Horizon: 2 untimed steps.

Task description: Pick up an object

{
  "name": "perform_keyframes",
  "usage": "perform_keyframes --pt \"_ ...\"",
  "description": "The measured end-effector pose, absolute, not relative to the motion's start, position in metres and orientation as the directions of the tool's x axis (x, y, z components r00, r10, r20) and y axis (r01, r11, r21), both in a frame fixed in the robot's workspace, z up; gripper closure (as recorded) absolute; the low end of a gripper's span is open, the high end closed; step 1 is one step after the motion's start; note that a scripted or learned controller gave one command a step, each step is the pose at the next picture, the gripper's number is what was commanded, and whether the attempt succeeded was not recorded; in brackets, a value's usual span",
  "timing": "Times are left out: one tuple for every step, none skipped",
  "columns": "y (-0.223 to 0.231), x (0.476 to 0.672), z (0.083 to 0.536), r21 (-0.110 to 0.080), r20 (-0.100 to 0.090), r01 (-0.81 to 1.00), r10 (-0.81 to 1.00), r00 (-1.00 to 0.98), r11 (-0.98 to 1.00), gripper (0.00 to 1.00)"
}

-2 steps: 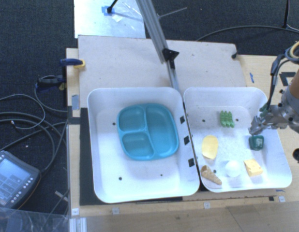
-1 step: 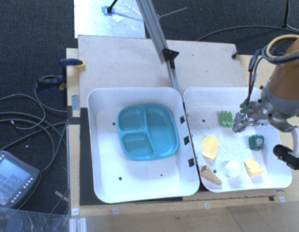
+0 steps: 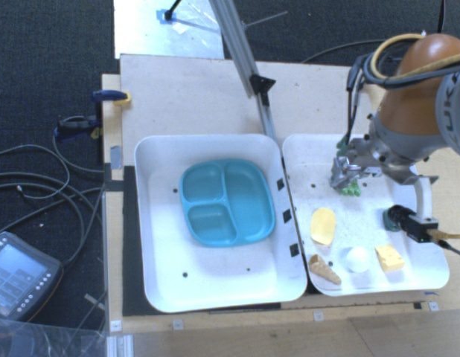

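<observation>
In the right bin [image 3: 431, 277], my gripper [image 3: 346, 177] hangs low over the far left part. A small green object [image 3: 353, 190] pokes out just below and to the right of it, right against the gripper tip. Nearer the front lie a yellow slice [image 3: 323, 225], a white ball [image 3: 356, 259], a yellow block [image 3: 390, 258] and a tan wedge [image 3: 324, 269]. Whether the green object is gripped is hidden by the gripper body.
The left bin [image 3: 159, 274] holds a blue divided plate [image 3: 226, 202]. A grey pole [image 3: 241, 47] slants down to the wall between the bins. Cables and a handheld pendant [image 3: 18, 274] lie on the floor at left.
</observation>
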<state>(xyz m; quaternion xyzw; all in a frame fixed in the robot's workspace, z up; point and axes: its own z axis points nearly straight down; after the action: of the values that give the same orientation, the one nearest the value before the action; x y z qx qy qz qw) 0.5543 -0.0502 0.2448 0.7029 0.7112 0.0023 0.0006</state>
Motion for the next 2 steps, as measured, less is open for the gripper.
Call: perform_keyframes --pt "-0.005 0.579 0.253 0.005 0.002 1.000 1.000 -0.011 0.011 1.00" --pt "0.041 0.599 0.259 0.004 0.002 1.000 1.000 -0.011 0.011 1.00"
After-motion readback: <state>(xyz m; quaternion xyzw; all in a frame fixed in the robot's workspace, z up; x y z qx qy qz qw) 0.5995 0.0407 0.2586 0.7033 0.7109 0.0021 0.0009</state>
